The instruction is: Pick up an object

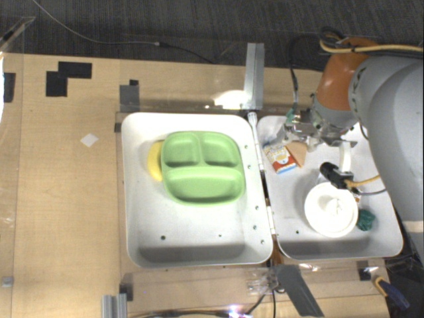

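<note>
My gripper (296,132) hangs over the far left corner of the right bin (291,234), below the arm's orange band. Just under and beside it lie a small white, orange and blue carton (282,159) and a tan wedge-shaped piece (297,154). Whether either one touches the gripper is unclear. A white round bowl (330,209) sits in the near half of the same bin, with a small dark green thing (366,220) at its right. In the left bin (192,244) a green divided plate (201,166) lies over a yellow object (154,161).
The two bins meet at a raised rim (262,184) close to the carton. A metal post (254,78) stands behind the bins. The grey arm covers the right bin's far right corner. Bare bin floor shows in the near half of the left bin.
</note>
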`<move>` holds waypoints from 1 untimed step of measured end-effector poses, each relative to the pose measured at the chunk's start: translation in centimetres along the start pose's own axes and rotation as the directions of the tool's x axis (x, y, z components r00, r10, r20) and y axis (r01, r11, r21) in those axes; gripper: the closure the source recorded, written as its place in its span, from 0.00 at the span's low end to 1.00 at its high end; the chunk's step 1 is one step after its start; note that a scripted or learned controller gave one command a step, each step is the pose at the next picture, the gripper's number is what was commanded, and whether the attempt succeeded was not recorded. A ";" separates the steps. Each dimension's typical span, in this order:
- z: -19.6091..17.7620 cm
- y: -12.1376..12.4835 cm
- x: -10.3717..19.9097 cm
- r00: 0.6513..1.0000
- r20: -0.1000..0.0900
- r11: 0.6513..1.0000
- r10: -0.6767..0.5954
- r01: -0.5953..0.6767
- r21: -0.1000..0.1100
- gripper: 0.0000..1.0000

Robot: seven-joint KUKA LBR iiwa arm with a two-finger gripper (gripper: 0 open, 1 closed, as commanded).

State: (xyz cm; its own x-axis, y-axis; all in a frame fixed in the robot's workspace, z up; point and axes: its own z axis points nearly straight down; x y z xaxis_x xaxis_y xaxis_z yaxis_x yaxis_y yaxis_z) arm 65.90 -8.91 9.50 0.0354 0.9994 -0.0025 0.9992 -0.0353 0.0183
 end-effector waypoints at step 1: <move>-0.1 1.5 0.3 0.997 0.004 0.997 -0.079 0.079 0.000 0.00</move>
State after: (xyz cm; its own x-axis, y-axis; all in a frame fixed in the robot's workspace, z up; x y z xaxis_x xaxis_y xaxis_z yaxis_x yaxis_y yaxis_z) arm 67.38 -8.71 9.60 -0.0432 0.9990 -0.0078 0.9989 0.0433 0.0176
